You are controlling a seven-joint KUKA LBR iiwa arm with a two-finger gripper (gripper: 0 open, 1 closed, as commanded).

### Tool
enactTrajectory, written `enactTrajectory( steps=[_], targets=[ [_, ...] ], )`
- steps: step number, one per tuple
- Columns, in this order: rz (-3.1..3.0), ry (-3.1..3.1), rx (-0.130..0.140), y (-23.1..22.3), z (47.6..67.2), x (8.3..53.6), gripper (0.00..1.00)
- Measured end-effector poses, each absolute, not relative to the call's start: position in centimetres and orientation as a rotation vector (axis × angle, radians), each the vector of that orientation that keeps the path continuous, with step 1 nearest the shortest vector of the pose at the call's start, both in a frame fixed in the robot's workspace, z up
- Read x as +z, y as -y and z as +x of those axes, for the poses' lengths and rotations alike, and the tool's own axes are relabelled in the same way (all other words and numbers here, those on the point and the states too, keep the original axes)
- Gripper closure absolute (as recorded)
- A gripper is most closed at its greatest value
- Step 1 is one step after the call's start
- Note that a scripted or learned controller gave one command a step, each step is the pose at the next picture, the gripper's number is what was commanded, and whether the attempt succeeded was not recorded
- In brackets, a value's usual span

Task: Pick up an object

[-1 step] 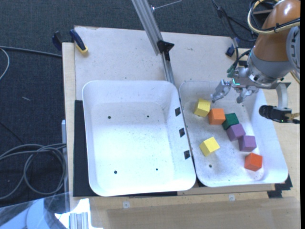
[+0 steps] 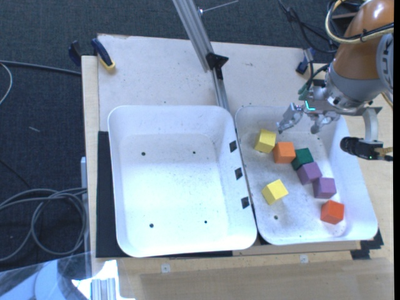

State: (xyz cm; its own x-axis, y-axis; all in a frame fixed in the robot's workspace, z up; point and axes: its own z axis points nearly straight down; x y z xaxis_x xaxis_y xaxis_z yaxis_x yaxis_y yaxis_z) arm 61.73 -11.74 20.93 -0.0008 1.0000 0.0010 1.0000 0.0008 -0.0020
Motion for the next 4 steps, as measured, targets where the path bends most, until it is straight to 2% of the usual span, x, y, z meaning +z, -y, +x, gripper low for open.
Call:
enactTrajectory(
  steps=[2, 3, 4],
  targets=[
    [-2.218, 2.219, 0.004, 11.6, 61.8, 12.5, 0.0],
    [-2.219, 2.221, 0.002, 11.5, 61.8, 9.9, 0.0],
    [-2.221, 2.223, -0.002, 11.5, 61.9, 11.1, 1.0]
  ],
)
